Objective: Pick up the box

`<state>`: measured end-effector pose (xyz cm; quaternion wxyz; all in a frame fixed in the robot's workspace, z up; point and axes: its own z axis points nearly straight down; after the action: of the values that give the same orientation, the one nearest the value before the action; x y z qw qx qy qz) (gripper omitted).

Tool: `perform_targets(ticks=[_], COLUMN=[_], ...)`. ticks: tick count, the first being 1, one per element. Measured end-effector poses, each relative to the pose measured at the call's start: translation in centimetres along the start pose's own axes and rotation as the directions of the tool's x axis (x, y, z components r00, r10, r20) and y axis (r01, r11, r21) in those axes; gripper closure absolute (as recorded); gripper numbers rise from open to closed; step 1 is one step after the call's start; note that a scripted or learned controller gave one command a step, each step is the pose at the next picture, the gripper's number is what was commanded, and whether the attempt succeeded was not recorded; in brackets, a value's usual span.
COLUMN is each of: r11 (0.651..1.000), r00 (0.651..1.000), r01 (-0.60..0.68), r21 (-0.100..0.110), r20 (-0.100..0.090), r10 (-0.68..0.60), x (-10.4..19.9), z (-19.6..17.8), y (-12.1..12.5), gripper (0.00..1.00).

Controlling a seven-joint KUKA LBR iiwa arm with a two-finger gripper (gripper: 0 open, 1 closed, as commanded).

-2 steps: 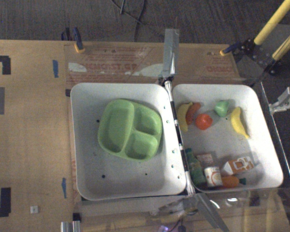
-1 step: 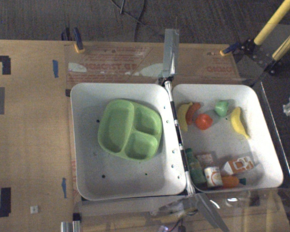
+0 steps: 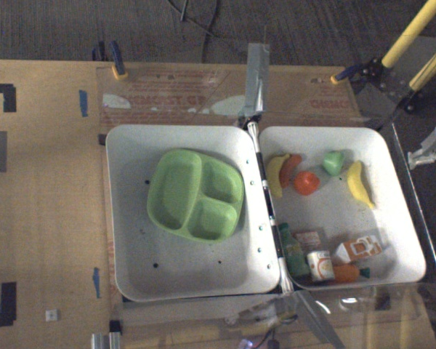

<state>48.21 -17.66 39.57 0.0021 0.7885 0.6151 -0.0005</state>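
Note:
A small white and orange box (image 3: pixel 320 265) stands near the front edge of the right bin (image 3: pixel 392 217), between a dark green bottle (image 3: pixel 292 251) on its left and an orange piece (image 3: pixel 347 273) on its right. Just behind it to the right, a white carton with an orange label (image 3: pixel 360 248) lies tilted on its side. A flat pale packet (image 3: pixel 307 237) lies behind the small box.
At the back of the right bin lie two yellow bananas (image 3: pixel 275 174) (image 3: pixel 358 183), a red tomato (image 3: pixel 306 183), a red-orange piece (image 3: pixel 291 167) and a green pepper (image 3: pixel 333 163). The left bin (image 3: pixel 131 253) holds a green divided plate (image 3: pixel 197 195).

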Motion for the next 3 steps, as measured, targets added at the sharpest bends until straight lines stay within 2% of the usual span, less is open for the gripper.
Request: perform_targets(ticks=[1,2,3], r11=[1.000,1.000,0.992], r00=[1.000,1.000,0.992], r01=[0.001,0.001,0.122], r21=[-0.004,-0.003,0.004], r20=[0.002,0.002,-0.004], r10=[-0.001,-0.001,-0.122], x=[0.0,0.0,1.0], z=[-1.1,-1.0,3.3], y=[0.1,0.1,3.2], gripper=[1.00,0.00,0.00])
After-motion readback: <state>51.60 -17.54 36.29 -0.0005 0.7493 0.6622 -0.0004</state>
